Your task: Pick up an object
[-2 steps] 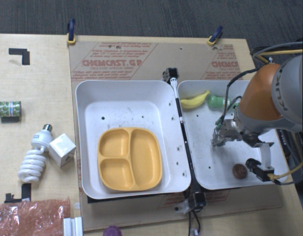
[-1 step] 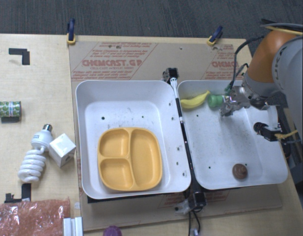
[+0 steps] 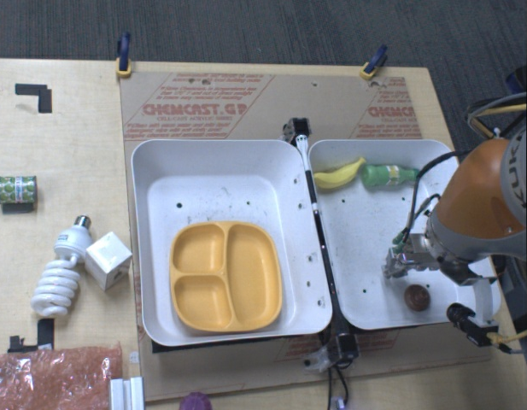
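Two shallow white bins sit side by side on the bench. The left bin holds a yellow divided plate with three compartments, lying flat toward the near edge. The right bin holds three things: a yellow banana and a green bottle lying end to end along the far wall, just touching or nearly so, and a small dark brown round object near the bin's near right corner.

The arm reaches in from the right, its orange band over the right bin's edge. The gripper hangs low over the bin floor, just above and to the left of the brown object in the view; I see nothing between its fingers, but from here I cannot tell whether they are spread or closed.

Off to the left on the bench lie a spiral light bulb, a small white cube touching it, and a green can on its side, well apart from both.
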Motion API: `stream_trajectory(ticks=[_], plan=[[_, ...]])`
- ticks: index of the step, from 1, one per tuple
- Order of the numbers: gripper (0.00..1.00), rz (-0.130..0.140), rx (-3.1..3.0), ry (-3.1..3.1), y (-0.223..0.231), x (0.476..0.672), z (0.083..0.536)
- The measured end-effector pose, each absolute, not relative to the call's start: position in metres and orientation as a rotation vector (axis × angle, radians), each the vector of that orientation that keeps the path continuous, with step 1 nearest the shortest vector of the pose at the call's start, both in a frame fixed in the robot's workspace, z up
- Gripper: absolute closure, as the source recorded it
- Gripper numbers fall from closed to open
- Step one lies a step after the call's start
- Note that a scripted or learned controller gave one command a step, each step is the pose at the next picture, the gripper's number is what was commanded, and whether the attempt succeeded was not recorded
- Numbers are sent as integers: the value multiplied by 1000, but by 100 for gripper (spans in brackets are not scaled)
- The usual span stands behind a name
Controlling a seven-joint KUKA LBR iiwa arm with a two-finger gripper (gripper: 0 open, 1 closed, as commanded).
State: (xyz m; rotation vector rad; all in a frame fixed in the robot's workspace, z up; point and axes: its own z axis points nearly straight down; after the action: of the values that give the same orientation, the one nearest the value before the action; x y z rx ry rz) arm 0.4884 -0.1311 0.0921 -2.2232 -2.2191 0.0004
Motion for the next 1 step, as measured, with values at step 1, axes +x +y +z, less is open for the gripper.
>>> stream_trajectory(ticks=[1], plan=[[0,0,-2224,-2222,-201,555,132]])
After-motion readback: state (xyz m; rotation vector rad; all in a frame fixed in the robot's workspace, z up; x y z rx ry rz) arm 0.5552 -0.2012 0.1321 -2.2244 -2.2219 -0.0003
